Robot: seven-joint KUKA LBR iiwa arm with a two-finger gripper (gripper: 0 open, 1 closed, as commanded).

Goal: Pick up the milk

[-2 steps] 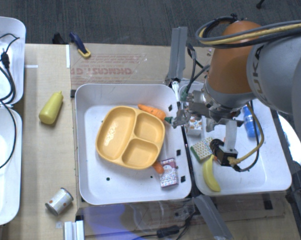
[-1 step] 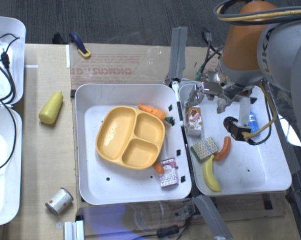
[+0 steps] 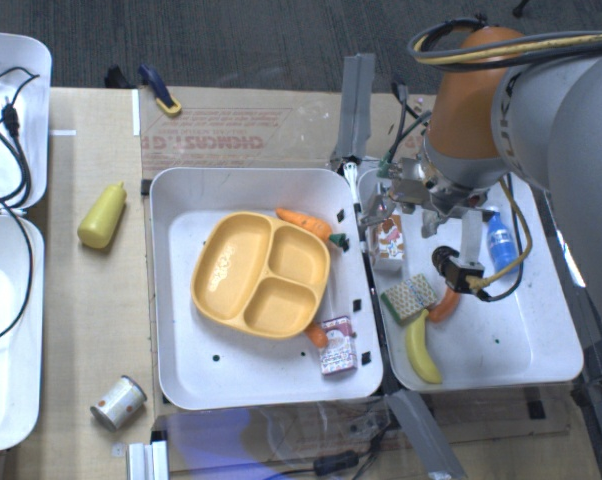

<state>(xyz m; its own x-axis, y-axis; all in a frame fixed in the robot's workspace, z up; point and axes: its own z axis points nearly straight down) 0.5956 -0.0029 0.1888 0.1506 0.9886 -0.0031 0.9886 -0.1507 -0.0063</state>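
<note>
The milk point(image 3: 388, 241) is a small white carton with a brown and red print, standing in the right bin point(image 3: 541, 363) close to its left wall. My gripper point(image 3: 393, 211) hangs just above the carton's top, at the end of the grey arm with the orange band that reaches in from the right. The wrist and cables hide the carton's top edge, and I cannot tell whether the gripper touches it.
The right bin also holds a checked sponge point(image 3: 411, 296), a banana point(image 3: 421, 348), a blue bottle point(image 3: 499, 243) and an orange item point(image 3: 444, 306). In the left bin point(image 3: 171, 298) lie a yellow divided plate point(image 3: 261, 273), a carrot point(image 3: 306, 220) and a small pink box point(image 3: 337, 346).
</note>
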